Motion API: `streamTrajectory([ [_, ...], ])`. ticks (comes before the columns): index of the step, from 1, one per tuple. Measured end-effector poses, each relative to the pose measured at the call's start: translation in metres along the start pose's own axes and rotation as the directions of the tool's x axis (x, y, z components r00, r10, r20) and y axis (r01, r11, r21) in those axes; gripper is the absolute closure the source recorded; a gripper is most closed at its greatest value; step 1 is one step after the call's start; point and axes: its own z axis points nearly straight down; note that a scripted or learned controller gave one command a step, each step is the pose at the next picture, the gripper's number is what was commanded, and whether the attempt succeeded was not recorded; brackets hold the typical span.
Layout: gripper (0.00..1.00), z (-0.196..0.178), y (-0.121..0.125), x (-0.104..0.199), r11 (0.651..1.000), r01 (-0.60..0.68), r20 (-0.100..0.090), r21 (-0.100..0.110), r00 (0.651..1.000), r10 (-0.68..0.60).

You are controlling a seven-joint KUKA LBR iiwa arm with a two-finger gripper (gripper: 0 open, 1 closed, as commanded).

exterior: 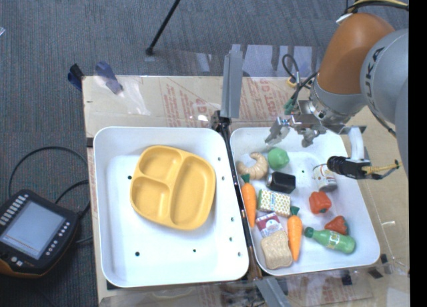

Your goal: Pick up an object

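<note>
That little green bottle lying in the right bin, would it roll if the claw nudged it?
Probably: the green bottle lies on its side and looks round, so a sideways nudge may roll it. Its glossy surface suggests a slippery grip. It looks like a light toy.

Yellow tray: smooth, matt plastic
Bins: glossy white plastic
Green bottle: shiny plastic
Tabletop: brown printed cardboard

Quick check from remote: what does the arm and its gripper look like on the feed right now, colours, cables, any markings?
The arm is grey with a rounded orange band above the wrist and dark lettering on the grey shell. Black cables loop beside the wrist. The gripper is bare silvery metal with two slim fingers.
</note>
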Motion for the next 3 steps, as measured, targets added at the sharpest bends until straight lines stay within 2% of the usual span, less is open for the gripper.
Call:
streamTrajectory([
  [1, 0.0, 0.031, -0.08, -0.055, 0.999, 0.046, 0.002, 0.0, 0.999, -0.046],
  [2, 0.0, 0.11, -0.116, -0.016, 0.961, 0.275, 0.003, -0.008, 0.961, -0.275],
  [3, 1.0, 0.099, -0.115, -0.016, 0.964, 0.267, -0.002, -0.011, 0.964, -0.268],
])
